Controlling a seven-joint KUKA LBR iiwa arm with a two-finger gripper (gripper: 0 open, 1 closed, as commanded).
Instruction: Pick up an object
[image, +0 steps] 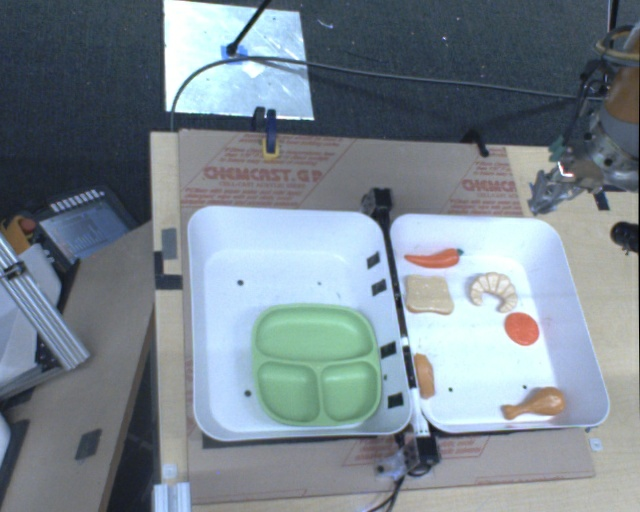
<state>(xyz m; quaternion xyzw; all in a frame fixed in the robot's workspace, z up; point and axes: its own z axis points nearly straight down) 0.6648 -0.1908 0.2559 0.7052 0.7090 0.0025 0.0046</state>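
Fingers: state cannot be told; the gripper (548, 190) hangs small and blurred beyond the far right corner of the right bin (578, 300), above the desk (330, 165), nothing visibly between its tips. Candidates, nearest first, all in the right bin: croissant (495, 290), far-centre, looks rigid and ridged, judged light; take across the narrow middle. Red chili pepper (433, 259), by the far wall, slim and smooth, likely to roll; pinch across the body. Bread slice (429, 295), just beside the divider, flat and low, poor purchase from above. Red disc (521, 328), right of centre, flat, probably slippery. Drumstick (535, 403), near right corner, close to the near wall; grip the thick end. Orange piece (424, 375), against the left wall, little room on that side. Open room: bin centre is bare, giving the croissant the freest approach. Left bin (215, 300): green divided plate (317, 362) toward its near edge.
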